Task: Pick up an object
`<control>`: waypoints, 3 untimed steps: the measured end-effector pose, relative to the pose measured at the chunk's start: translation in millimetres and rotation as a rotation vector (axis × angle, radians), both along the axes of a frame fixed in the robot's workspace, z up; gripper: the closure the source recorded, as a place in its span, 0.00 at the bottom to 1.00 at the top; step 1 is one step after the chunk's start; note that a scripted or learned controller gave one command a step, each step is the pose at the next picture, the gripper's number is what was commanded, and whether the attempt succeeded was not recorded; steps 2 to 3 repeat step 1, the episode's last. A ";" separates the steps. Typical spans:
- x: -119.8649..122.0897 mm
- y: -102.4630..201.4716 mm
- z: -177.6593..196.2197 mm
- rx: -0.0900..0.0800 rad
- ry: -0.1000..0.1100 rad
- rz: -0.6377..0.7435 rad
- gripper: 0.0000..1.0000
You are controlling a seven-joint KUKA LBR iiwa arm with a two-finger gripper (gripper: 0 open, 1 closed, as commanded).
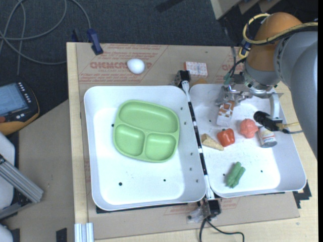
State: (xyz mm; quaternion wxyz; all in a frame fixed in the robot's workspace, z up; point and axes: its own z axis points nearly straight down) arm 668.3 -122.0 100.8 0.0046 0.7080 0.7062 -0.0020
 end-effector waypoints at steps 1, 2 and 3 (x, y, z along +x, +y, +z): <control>-35.1 57.3 85.2 0.010 0.001 0.005 1.00; -35.1 57.3 85.2 0.010 0.001 0.005 1.00; -35.1 57.3 85.2 0.010 0.001 0.005 1.00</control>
